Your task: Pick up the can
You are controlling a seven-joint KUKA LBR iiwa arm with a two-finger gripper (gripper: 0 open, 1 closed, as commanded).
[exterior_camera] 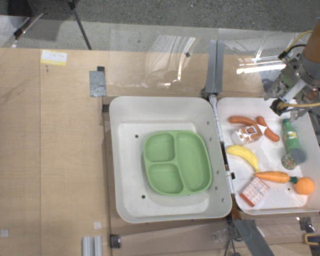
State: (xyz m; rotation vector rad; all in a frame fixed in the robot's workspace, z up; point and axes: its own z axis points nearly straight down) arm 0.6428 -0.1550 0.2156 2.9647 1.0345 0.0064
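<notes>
The can (294, 158) looks like a short cylinder with a grey round top. It sits near the right side of the right bin (266, 207), against the lower end of a green bottle (289, 136). My gripper (294, 92) hangs over the bin's far right corner, up and away from the can, with nothing seen in it. The arm's orange band shows at the view's right edge.
The right bin also holds two sausages (242, 120), a small carton (246, 136), a banana (244, 155), a carrot (273, 177), an orange (305, 186) and a red-and-white box (255, 191). A green divided plate (177, 162) lies in the left bin (122, 143).
</notes>
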